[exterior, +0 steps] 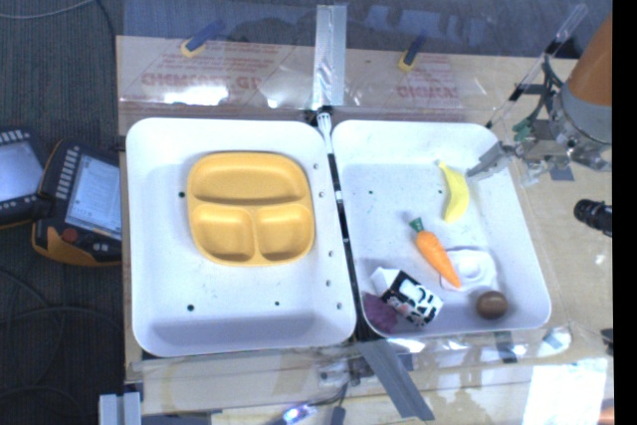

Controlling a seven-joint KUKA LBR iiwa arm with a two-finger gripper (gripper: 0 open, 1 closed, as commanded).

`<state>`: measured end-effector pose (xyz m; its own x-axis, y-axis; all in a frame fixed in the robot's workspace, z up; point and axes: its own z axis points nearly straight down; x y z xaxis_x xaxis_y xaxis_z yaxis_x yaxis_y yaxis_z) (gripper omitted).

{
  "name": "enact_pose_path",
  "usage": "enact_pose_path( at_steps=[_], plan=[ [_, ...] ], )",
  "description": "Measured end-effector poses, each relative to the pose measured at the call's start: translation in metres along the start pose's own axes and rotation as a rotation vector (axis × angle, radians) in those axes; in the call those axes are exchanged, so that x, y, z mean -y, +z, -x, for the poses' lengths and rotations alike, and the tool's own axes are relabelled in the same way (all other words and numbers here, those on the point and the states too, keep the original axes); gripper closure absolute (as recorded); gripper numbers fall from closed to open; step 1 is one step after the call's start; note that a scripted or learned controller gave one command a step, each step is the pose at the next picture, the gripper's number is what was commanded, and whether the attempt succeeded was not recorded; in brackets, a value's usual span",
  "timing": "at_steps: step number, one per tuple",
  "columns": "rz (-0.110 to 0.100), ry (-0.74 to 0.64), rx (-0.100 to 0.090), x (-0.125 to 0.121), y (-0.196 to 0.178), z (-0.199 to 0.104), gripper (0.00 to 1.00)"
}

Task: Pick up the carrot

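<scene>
Carrot (434,253) lies flat in the right white bin (388,149), roughly mid-bin, orange body running diagonally with the green top at its upper-left end and the tip pointing lower-right. Taking the carrot as landmark: a banana (455,191) sits just above it and apart; a small white cup-like piece (475,266) is touching or nearly touching its lower-right tip, can't tell which; a brown round item (490,304) is below-right, near the bin corner; a black-and-white carton (411,299) over something purple (376,312) lies below-left. Left of the carrot, in the other white bin (159,214), is a yellow divided tray (251,206). The claw (518,152) hangs well up-right of the carrot, over the right bin's far edge, nothing seen between its parts; can't tell if it is released or clenched, the detail is too small. Handling guess: looks like a toy carrot, so probably light, rigid, smooth and a bit slippery, tapered so it could squirt out if pinched near the thin tip. Best hold looks like across the thick upper-middle of the orange body, squeezing perpendicular to its long axis, clear of the white piece at the tip. Not fragile, by the look of it. Both bins rest on the surface (557,244).
</scene>
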<state>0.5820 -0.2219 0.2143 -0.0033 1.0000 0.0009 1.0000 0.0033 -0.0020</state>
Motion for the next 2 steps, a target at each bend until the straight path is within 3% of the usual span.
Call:
enact_pose_path(
  at_steps=[1,2],
  plan=[
    [0.001,0.102,0.001,0.030,0.121,-0.030,0.00],
    [0.020,0.019,0.006,0.075,0.123,-0.023,0.00]
  ],
)
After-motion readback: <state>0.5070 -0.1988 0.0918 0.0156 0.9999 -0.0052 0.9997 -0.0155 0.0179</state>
